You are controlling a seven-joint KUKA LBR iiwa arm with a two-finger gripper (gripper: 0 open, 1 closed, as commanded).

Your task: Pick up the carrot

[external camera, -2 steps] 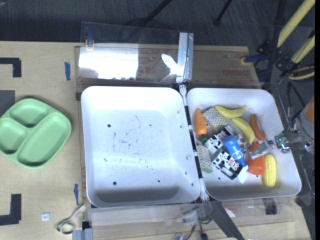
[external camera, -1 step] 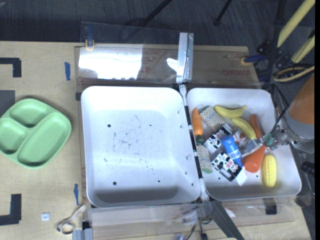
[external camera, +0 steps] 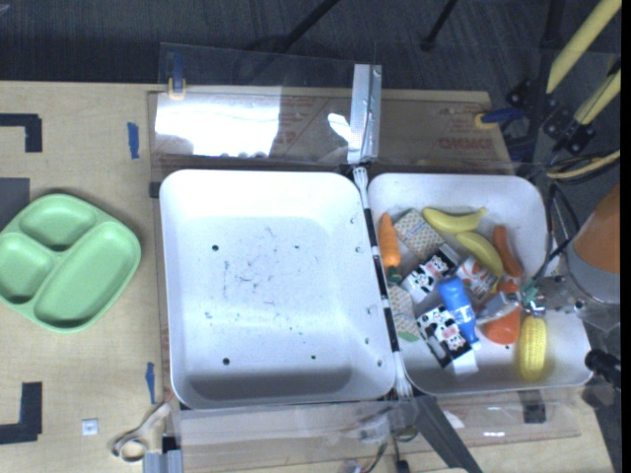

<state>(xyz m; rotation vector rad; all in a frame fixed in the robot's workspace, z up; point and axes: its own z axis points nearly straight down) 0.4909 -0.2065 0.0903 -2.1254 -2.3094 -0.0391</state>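
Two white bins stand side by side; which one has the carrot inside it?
The right bin, the cluttered one. The carrot lies along its left wall, beside the bananas and other items. The left bin has only small dark specks.

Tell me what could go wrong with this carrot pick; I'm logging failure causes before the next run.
1. The carrot lies tight against the right bin's left wall, so one finger may strike the wall.
2. A patterned cloth and a black-and-white carton crowd it, so the grasp may catch those instead.
3. The arm sits at the bin's far side and must cross the banana.
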